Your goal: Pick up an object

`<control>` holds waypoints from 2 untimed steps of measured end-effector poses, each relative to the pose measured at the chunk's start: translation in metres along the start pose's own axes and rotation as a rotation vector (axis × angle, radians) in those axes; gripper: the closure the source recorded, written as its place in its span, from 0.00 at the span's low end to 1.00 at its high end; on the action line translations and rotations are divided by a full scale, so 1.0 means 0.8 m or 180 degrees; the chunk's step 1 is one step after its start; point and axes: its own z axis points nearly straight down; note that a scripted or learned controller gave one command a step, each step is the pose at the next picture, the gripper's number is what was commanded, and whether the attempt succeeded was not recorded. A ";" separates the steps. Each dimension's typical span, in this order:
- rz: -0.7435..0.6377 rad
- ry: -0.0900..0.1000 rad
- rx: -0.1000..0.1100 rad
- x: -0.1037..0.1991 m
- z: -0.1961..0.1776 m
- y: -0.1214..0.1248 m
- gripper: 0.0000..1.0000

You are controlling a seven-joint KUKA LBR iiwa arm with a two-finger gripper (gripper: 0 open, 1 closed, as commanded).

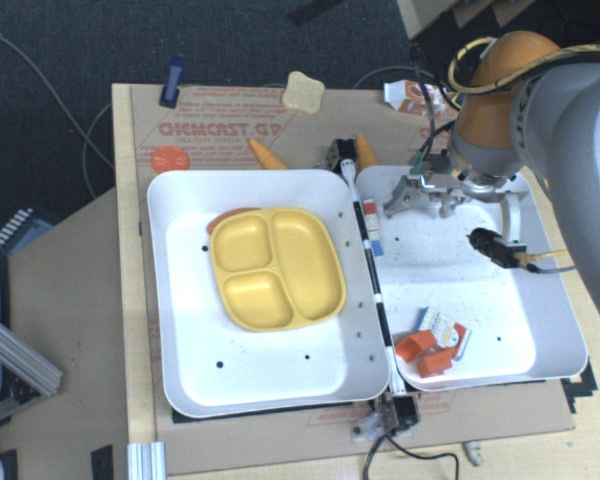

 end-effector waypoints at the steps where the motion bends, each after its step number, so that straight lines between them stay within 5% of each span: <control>1: 0.0005 -0.0013 -0.0021 -0.070 -0.050 0.010 0.00; 2: 0.0005 -0.0003 -0.0005 -0.040 -0.033 -0.097 0.00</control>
